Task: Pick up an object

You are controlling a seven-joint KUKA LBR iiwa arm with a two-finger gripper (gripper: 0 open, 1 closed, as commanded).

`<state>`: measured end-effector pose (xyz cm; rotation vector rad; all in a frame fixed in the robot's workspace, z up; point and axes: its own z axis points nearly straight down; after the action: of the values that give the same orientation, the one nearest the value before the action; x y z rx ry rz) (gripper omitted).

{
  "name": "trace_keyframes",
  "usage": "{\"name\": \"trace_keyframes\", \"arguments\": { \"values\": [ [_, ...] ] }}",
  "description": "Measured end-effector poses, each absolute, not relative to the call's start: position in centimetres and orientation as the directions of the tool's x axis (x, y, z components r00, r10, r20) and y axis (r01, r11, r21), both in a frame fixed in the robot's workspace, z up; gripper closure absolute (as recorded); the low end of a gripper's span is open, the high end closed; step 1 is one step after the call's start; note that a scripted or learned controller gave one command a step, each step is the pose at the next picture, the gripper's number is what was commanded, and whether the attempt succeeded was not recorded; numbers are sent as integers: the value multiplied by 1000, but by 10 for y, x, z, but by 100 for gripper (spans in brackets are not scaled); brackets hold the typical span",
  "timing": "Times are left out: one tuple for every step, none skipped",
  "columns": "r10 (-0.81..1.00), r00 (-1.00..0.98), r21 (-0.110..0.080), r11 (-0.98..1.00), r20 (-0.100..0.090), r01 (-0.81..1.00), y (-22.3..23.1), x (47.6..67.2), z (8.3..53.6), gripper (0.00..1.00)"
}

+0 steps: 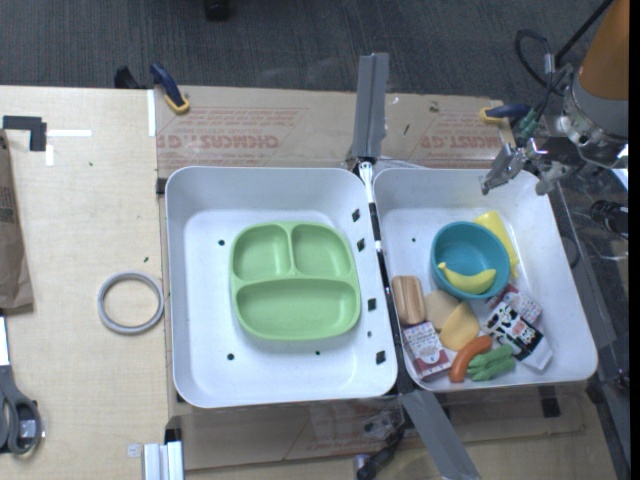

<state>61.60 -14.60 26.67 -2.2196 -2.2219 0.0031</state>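
Gripper (pixel 520 163) poised above the upper right corner of the right bin (pixel 572 268), nothing between its tips; whether it is spread or pressed together cannot be told. Candidate objects lie below and left of it, crowded into the bin's lower half. Risk, as judged: a descent into this cluster could strike two items at once, or skid off a rounded surface, because the pieces touch and overlap. The blue bowl (pixel 468 251) has a thin rim and carries a loose banana (pixel 470 280), which could tip out. Beside the bowl sits a yellow piece (pixel 497 230); below it lie a bread-like block (pixel 408 299), a pale yellow wedge (pixel 455 320), a red-and-white packet (pixel 423 345), a black-and-white carton (pixel 515 325), a carrot (pixel 467 359) and a green toy vegetable (pixel 493 364). The left bin (pixel 190 298) holds one green divided tray (pixel 295 279), its three compartments bare, well apart from the gripper.
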Motion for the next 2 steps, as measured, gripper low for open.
{"name": "trace_keyframes", "arguments": {
  "values": [
    [1000, 23, -3, -23, 0, 1000, -130, 592, 159, 0],
    [991, -135, 22, 135, -4, 991, -119, 624, 105, 0]
  ]
}}
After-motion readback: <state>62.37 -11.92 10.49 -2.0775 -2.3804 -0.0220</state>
